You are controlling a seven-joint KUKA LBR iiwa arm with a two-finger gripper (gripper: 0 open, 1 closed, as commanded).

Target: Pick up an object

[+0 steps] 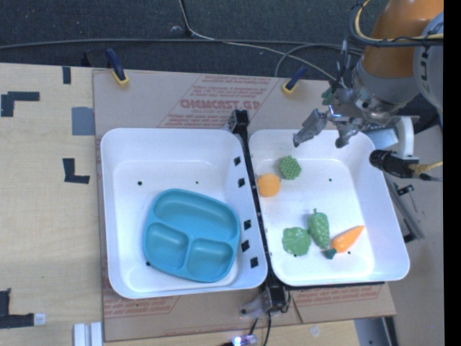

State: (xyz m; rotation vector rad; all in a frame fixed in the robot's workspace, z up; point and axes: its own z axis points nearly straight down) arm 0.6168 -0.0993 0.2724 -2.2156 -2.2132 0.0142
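Note:
The right bin (382,215) holds several toy foods: a green bumpy ball (289,167), an orange ball (268,185), a green leafy piece (296,241), a green pepper-like piece (318,228) and an orange carrot (346,238). My gripper (326,130) hangs above the far edge of the right bin, up and to the right of the green bumpy ball. Its two fingers (308,130) are spread apart with nothing between them.
A blue divided tray (191,235) lies in the left bin (115,193). Black clips line the divider (248,193) between the bins. Both bins sit on a cardboard sheet (216,99) held by clamps. Cables run behind the bench.

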